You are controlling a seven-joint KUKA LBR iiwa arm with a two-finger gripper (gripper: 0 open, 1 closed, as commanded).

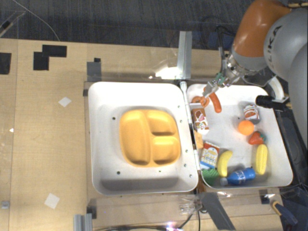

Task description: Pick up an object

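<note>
- Gripper (210,87): positioned over right bin's (284,150) far-left corner, just above sausage (215,102); fingers' state cannot be told.
- Sausage: lying on bin floor, not held.
- Yellow tray (149,137): seated in left bin (103,129).

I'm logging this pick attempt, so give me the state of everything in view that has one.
end effector: low over the right bin's far left corner, at the hot dog
hot dog: lying tilted, beside the end effector
yellow tray: flat in the left bin
can: on its side
orange ball: resting on the bin floor
two bananas: lying flat
blue bottle: lying on its side
</note>
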